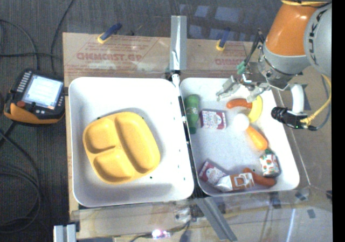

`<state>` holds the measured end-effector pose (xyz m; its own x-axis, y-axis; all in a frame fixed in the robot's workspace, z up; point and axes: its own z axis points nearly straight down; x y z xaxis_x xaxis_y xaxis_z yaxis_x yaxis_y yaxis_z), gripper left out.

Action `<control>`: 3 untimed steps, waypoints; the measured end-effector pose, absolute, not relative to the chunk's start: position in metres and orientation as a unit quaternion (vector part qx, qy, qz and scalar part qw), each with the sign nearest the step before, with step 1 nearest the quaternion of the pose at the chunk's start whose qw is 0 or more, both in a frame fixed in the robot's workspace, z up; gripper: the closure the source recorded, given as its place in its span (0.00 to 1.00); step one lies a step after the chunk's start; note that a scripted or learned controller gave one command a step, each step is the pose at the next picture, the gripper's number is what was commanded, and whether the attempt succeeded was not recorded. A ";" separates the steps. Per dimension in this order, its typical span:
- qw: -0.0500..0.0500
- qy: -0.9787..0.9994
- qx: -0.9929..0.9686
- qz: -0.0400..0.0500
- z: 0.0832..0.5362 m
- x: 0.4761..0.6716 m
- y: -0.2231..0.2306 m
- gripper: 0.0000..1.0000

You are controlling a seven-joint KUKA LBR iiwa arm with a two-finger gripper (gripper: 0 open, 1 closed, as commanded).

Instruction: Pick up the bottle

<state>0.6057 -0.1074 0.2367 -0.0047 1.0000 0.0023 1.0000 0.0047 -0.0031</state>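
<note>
The bottle [192, 110] is green with a dark cap end and lies lengthwise against the left wall of the right bin [291, 149]. My gripper [236, 94] hangs over the upper part of that bin, to the right of the bottle and well apart from it. Its fingers are spread, with nothing between them. Just below the gripper lie a small red-orange item [239, 104] and a yellow banana [257, 109].
The right bin also holds a pink carton [212, 119], a white egg [240, 122], an orange carrot [257, 138], a strawberry carton [269, 164] and more cartons [229, 177] at the front. A yellow divided plate [121, 145] sits in the left bin [86, 90].
</note>
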 end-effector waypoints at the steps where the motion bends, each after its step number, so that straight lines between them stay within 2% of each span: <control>1: 0.001 -0.793 -0.610 0.000 0.137 0.567 -0.123 0.00; 2: -0.005 -0.809 -0.588 -0.003 0.090 0.511 -0.141 0.00; 3: -0.008 -0.825 -0.565 -0.003 0.090 0.580 -0.100 0.00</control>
<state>0.5802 -0.0996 0.0904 -0.3612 0.9324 -0.0096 0.9323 0.3613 0.0139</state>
